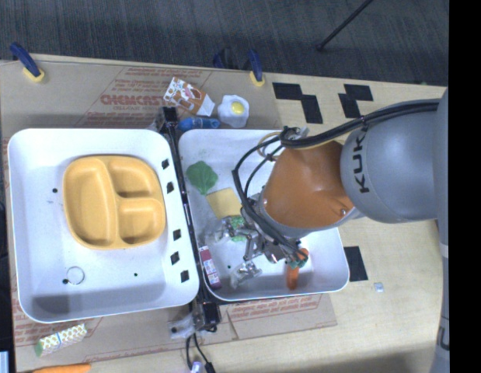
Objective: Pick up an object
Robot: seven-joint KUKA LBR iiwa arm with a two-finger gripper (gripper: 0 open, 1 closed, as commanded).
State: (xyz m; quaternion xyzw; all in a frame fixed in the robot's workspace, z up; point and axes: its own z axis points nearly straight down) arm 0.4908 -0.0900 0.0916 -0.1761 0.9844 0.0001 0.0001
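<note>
My gripper hangs low inside the right bin, near its front wall, under the orange band of the arm. Small items lie around it. A green and white piece sits just to its left, and an orange carrot-like piece just to its right. A thin red bar lies along the bin's left wall. Further back are a yellow block and a green leaf-shaped item. Nothing is visibly held.
The left bin holds a yellow divided tray. Behind the bins on the cardboard lie a small printed packet, a blue item and a white-and-yellow item. A wrapped sweet lies at the front left.
</note>
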